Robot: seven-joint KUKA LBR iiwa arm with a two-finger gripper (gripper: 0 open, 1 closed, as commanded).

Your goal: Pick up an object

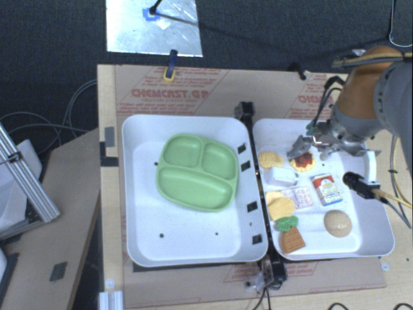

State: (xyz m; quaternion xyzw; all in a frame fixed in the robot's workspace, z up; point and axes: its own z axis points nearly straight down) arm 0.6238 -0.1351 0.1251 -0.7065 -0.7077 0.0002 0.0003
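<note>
Bright and even all over, lit from above. Strong glare on the shiny foil sheet (153, 18) at the top, washed almost white in patches. Soft shine on the two white bins, left bin (139, 173) and right bin (374, 228), a bit blown out along the rims. Only faint, short shadows under the green plate (197, 173) and the small toy foods. Very dark blue floor (51, 44) around the table (206, 86), with little detail. Slightly soft and grainy everywhere; print on the cardboard readable but fuzzy. Small items a little blurry at the edges. Arm (381, 95) at the right a touch smeared. Straight lines lean slightly near the corners.
</note>
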